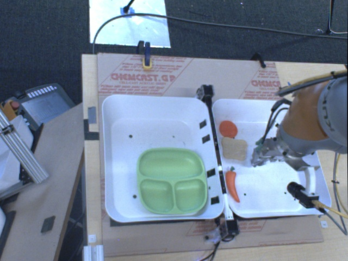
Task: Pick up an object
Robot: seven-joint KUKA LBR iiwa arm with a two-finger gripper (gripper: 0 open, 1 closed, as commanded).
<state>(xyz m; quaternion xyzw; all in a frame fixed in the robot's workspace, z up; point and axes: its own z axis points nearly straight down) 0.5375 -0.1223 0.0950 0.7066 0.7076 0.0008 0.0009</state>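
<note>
The gripper, grip state unclear, hangs just right of the bread, likely lining up a grab.

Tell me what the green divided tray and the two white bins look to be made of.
Green tray: seemingly moulded plastic, matte to satin, judging by its uniform colour and soft rounded compartment edges. Left bin and right bin: probably thin formed plastic, smooth and slightly glossy, with rounded corners. Neither can be confirmed.

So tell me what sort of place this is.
Probably a robotics lab test bench: a grey arm with an orange band reaches over two white bins, with toy food like a carrot and cables trailing across dark carpet.
</note>
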